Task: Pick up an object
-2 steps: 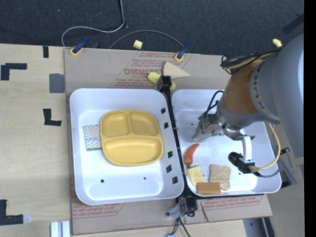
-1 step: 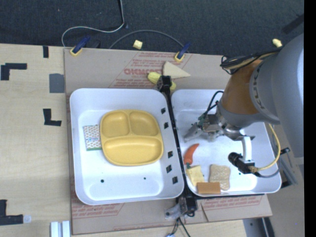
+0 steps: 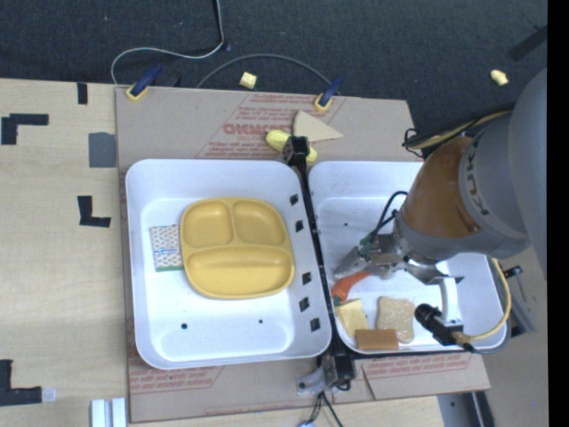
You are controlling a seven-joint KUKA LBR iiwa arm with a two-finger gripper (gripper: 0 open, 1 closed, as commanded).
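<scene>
White bins: two, side by side on the bench, left bin (image 3: 142, 238) and right bin (image 3: 342, 181).

Left bin holds two items: one yellow divided plate (image 3: 237, 247) near its centre, and one small patterned card (image 3: 165, 246) touching the plate's left edge.

Right bin, along its near edge, holds four items: one orange carrot-shaped piece (image 3: 349, 284), one pale yellow block (image 3: 351, 314), one tan bread slice (image 3: 396, 317), and one brown bar (image 3: 376, 338).

Cardboard sheet (image 3: 373, 118) under the bins: one.

Yellow-and-blue clamps at the sheet's far edge: two, (image 3: 142, 84) and (image 3: 328, 94).
</scene>
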